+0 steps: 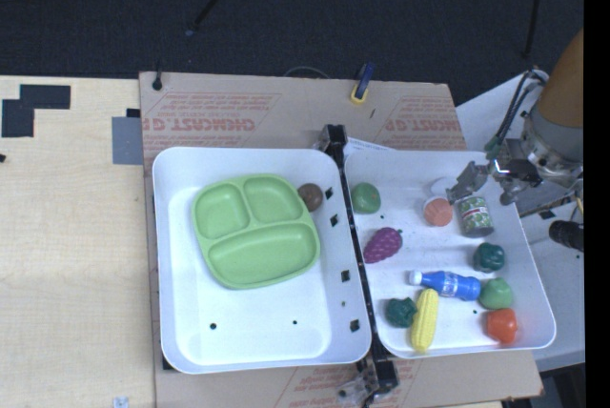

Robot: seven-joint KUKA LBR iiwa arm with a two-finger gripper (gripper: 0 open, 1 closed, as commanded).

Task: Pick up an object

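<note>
From my remote station, the arm [562, 101] reaches in from the right, its wrist over the far right corner of the right bin [534, 339], with the gripper [481, 175] hanging just above a small green-labelled can [476, 215]. I read this as the approach step of a pick: nothing sits between the fingers, which look spread apart, one dark finger angled out to the left toward the pink ball [437, 212].

The can stands upright at the far right of the bin, just beside the pink ball and a little far of the dark green pepper [489, 255]. It looks like the nearest candidate.

The other toys lie well apart from the gripper: a green apple [365, 197] and purple grapes [382, 244] by the divider, a blue bottle [450, 283] on its side, corn [425, 318] next to a green vegetable [401, 311], and a lime-green fruit [496, 293] above an orange tomato [501, 325] in the near right corner. The left bin [181, 320] holds a green divided plate [254, 230], with a brown ball [310, 195] at its far right edge.

The next move, as I judge it, calls for centring the fingers around the can and descending straight, since the pink ball crowds its left side and could be nudged or caught instead.
</note>
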